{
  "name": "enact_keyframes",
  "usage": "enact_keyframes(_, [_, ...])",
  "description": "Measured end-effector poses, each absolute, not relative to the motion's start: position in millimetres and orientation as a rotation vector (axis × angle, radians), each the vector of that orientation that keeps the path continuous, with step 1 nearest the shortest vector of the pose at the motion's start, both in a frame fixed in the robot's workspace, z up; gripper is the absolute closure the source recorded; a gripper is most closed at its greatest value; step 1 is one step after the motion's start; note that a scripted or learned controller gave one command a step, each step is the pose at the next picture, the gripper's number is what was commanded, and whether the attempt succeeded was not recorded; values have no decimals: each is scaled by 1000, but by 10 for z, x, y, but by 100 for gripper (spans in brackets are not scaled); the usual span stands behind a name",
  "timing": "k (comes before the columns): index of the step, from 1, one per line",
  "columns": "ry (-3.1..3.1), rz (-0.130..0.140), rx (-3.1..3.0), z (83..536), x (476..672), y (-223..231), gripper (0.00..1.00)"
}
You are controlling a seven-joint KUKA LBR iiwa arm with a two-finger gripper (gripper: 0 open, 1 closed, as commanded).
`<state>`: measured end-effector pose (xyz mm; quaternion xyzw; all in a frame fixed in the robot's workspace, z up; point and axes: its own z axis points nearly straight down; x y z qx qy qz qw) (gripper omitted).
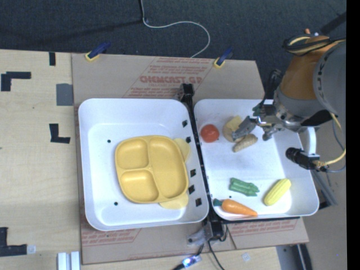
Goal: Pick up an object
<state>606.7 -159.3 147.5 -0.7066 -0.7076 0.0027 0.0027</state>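
Observation:
The right bin (292, 167) holds a red tomato (210, 133), a pale cream food piece (231, 127), a tan potato-like piece (245, 144), a green pepper (243, 187), a yellow corn cob (277, 191) and an orange carrot (238, 208). My gripper (251, 129) reaches in from the right and hangs low over the back of the right bin, its dark fingers just above the tan piece and beside the cream piece. Nothing shows clearly between them.
In the left bin (95, 151) lies a yellow divided plate (151, 169). A black divider (191, 145) separates the bins. Both rest on a cardboard sheet (163, 77) held by clips. A white cable (174, 27) loops behind on the dark floor.

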Motion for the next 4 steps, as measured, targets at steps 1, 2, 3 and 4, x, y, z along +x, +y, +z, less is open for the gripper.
enact_keyframes(1, [-2222, 8, -2215, 870, 6137, -1585, 0])
enact_keyframes(2, [-2224, 3, -2220, 848, 6139, -1581, 0])
enact_keyframes(3, [-2225, 2, -2220, 954, 6143, -1580, 100])
enact_keyframes(4, [-2223, -2, -2223, 1416, 6071, -1593, 100])
